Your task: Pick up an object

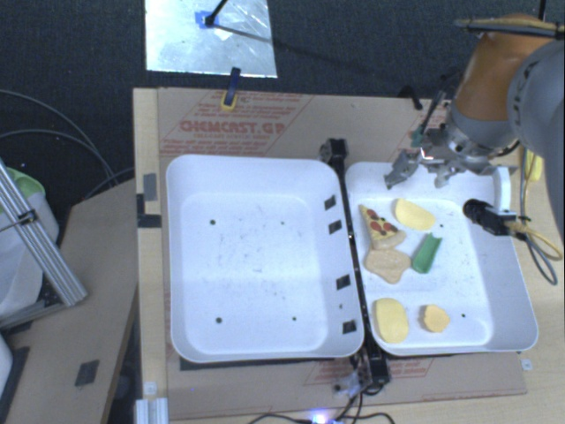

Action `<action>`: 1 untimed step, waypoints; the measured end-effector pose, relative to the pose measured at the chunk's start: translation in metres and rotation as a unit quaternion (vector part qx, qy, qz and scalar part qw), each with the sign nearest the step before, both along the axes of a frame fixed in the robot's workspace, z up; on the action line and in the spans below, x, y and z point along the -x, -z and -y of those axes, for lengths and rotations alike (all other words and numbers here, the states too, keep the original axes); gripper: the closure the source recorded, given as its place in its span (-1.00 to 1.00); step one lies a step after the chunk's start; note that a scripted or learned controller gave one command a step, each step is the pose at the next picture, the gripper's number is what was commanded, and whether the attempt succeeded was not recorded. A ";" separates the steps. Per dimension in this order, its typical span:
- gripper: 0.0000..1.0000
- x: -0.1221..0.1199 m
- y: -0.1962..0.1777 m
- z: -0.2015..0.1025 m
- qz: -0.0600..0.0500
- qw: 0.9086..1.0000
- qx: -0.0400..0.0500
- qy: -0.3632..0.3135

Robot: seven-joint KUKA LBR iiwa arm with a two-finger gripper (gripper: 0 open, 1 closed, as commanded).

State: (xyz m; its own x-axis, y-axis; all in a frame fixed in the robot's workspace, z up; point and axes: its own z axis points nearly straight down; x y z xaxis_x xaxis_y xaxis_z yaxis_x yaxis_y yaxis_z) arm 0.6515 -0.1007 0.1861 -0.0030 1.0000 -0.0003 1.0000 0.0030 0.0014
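- Nearest the camera, at the lower edge of the right bin (512,321), a pale yellow oval piece (391,319) and a small orange-yellow chunk (433,318) are lying just beside each other.
- Above them, toward the bin's middle, a tan flat piece (388,264) is touching a pizza slice toy (381,225), with a green piece (426,253) tilted just to their right and a yellow piece (413,214) above it.
- Hanging over the bin's upper edge, the gripper (422,173) is showing its fingers spread and released, nothing between them; the yellow piece is lying just below.
- Reaching in from the upper right, the arm (508,78) is being cut off by the frame, and a black part (484,214) with cables below it is hard to make out.
- Left of centre, the left bin (256,254) is showing only specks.
- Under both bins, a cardboard sheet (234,126) is carrying red print reading roughly "CHEMCAST", the rest being too blurred to read.
- At the upper left, a silvery sheet (210,23) is bearing a blue mark.
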 end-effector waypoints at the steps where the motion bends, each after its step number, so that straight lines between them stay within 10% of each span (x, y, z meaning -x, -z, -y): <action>1: -1.00 -0.005 0.105 0.008 0.000 1.000 0.000 0.001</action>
